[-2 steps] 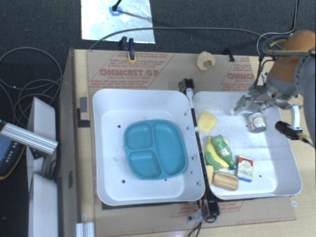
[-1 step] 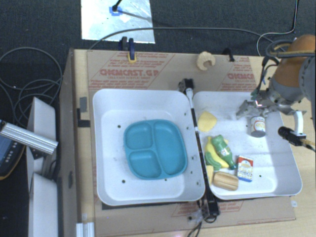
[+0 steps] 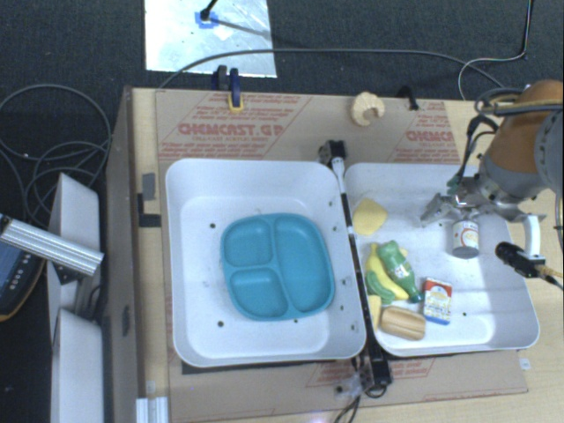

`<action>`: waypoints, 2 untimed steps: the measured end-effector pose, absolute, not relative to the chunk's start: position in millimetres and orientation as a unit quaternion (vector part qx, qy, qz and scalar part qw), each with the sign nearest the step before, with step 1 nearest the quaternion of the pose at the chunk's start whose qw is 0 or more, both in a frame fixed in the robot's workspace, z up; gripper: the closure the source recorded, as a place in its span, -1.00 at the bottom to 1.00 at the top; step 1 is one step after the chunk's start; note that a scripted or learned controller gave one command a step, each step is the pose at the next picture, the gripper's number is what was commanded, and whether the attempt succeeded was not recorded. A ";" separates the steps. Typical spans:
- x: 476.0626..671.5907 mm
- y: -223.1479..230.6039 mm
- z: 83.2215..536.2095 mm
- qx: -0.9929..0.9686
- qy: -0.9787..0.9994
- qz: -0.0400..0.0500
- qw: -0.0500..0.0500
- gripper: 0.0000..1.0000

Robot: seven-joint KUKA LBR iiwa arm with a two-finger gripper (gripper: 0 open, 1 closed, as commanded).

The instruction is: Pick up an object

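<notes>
Blue plastic shows first at the left: a three-compartment tray (image 3: 276, 264) lies in the middle of the left bin (image 3: 189, 201), with nothing on it. Across the divider, the right bin (image 3: 515, 320) holds all the loose things. A pale yellow lump (image 3: 370, 215) rests near its upper left corner, just beside the divider. Below it, along the left wall, a green bottle-like toy (image 3: 401, 270) lies tilted across something yellow (image 3: 380, 276), which I take for a banana; the two overlap. At the lower left corner sits a tan bread-like piece (image 3: 403, 323), and just beside it a small red and white carton (image 3: 437, 300). Further right, toward the middle of the bin, a small grey can (image 3: 464, 237) stands upright. The gripper (image 3: 451, 206) hangs right above and beside that can, at the bin's upper right. I judge the pick not yet done: nothing sits between the fingers, every object rests on the bin floor, and the can looks like the likely target. Closing in, grasping and lifting are all left. The fingers appear as pale prongs spread toward the left, but they blur into the wrist hardware, so whether they are apart or together cannot be told. The arm's upper part is cut off at the right edge of the view, and the can's label is too small to read.
</notes>
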State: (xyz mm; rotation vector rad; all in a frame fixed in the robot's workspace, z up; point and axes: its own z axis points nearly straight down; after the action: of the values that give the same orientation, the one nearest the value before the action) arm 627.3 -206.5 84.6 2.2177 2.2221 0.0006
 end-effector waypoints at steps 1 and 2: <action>596.4 -206.6 84.8 0.707 0.708 0.000 0.001 -1.00; 547.8 -206.8 159.7 0.707 0.707 0.001 0.001 -1.00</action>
State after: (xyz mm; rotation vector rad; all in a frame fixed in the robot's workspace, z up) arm 547.8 -206.8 159.7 2.2184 2.2208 0.0016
